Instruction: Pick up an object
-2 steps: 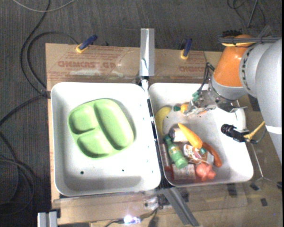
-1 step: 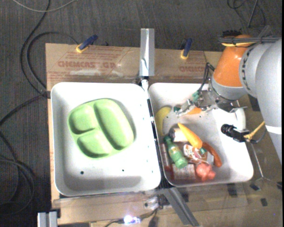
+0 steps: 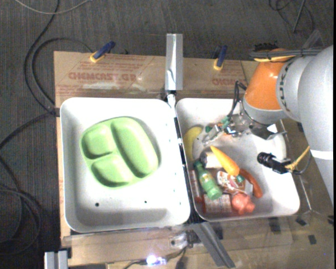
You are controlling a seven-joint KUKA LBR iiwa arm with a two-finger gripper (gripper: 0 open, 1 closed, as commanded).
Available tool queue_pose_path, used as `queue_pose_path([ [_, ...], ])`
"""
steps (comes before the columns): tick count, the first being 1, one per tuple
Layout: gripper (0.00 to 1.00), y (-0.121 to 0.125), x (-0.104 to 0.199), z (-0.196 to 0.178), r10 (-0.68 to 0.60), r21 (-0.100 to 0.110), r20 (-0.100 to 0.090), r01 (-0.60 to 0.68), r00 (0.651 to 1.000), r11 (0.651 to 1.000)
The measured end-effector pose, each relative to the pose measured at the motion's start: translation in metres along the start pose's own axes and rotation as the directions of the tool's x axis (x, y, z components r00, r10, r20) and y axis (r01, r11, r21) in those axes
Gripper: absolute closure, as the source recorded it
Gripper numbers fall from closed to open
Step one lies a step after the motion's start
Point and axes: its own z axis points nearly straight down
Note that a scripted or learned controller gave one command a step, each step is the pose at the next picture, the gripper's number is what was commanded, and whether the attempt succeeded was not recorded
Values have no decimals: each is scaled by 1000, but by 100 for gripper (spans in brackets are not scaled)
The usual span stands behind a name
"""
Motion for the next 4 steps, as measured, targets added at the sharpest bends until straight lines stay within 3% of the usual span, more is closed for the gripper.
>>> queue_pose_path([
  [1, 100, 1, -1, -10, 1, -4, 2, -1, 1000, 1000],
  [2, 0, 1, -1, -10, 1, -4, 2, -1, 1000, 1000],
  [3, 100, 1, -1, -18, 2, -3, 1, -2, 1000, 1000],
  [4, 0, 1, -1, -18, 2, -3, 1, -2, 1000, 1000],
])
